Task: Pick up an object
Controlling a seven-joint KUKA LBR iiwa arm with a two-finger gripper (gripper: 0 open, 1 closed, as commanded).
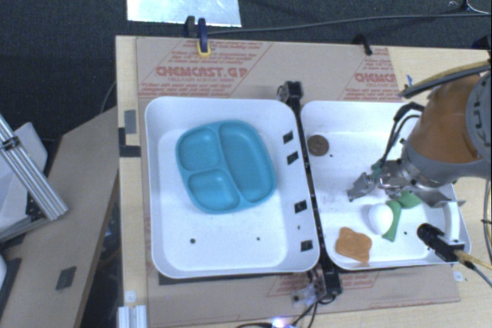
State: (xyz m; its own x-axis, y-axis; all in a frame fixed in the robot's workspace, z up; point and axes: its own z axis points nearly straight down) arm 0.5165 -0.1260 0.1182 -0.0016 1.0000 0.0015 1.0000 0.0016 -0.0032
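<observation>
Egg (pixel 378 217), white, lies in the right bin (pixel 346 110) close to its near wall, with a green piece (pixel 397 216) just beside it on the right. A tan piece (pixel 354 244) sits a little nearer, against the near wall and left of the egg. The gripper (pixel 384 190) hangs directly over the egg and the green piece; I cannot tell whether it is open or closed, or whether it touches either. Farther back, a brown disc (pixel 317 144) lies by the bin's left wall. In the left bin (pixel 163 165), a blue divided plate (pixel 225 165) lies flat near the middle.
</observation>
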